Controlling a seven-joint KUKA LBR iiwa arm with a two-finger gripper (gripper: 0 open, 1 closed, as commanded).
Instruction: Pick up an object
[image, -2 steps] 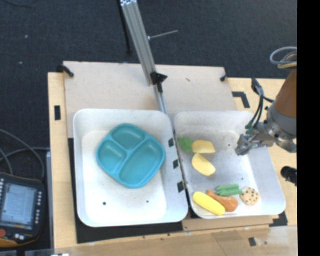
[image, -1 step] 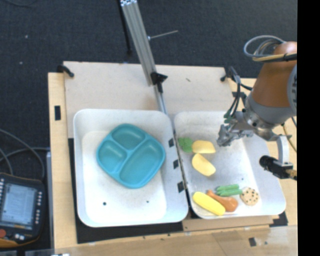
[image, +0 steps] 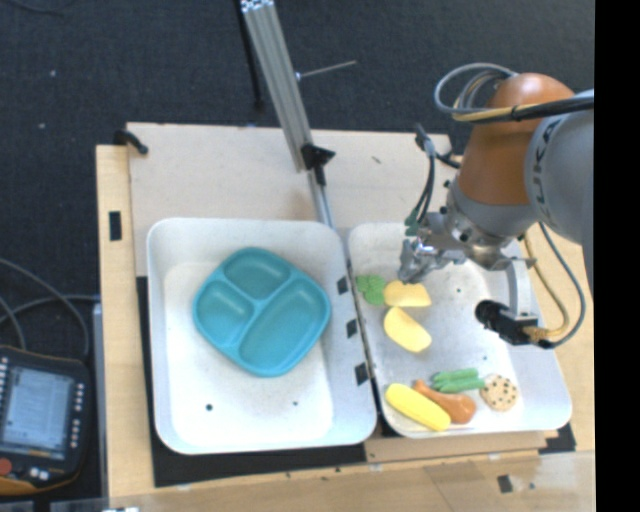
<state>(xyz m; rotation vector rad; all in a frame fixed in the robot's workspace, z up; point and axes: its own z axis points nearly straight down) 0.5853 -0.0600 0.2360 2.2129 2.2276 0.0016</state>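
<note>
We see the grey arm with its orange band reaching in over the right-hand shallow white bin (image: 545, 395), its two-finger gripper (image: 418, 262) lowered toward the far end of that bin, on the side nearest the left bin. Whether the jaws stand apart or together we cannot tell; they are too small and dark against the wrist hardware. Just below them lies a pale yellow rounded plastic piece (image: 408, 294), with a light green plastic piece (image: 372, 290) just beside it against the bin's inner wall, and a second yellow wedge-shaped piece (image: 407, 329) a little nearer the front edge of the table. Along the near end of the same bin sit a yellow banana-like toy (image: 417, 407), an orange carrot-like toy (image: 450, 402), a green pod-shaped toy (image: 456, 379) and a round speckled cookie-like toy (image: 499, 392), close together. The left-hand white bin (image: 180, 420) carries a turquoise plastic divided tray (image: 262, 311) near its middle. As we judge it, the task is at the approach or reach stage: nothing appears lifted, every item seems to rest on the bin floor, and the likeliest target is the pale yellow piece under the gripper. What is left is closing on an item and raising it clear of the bin.
</note>
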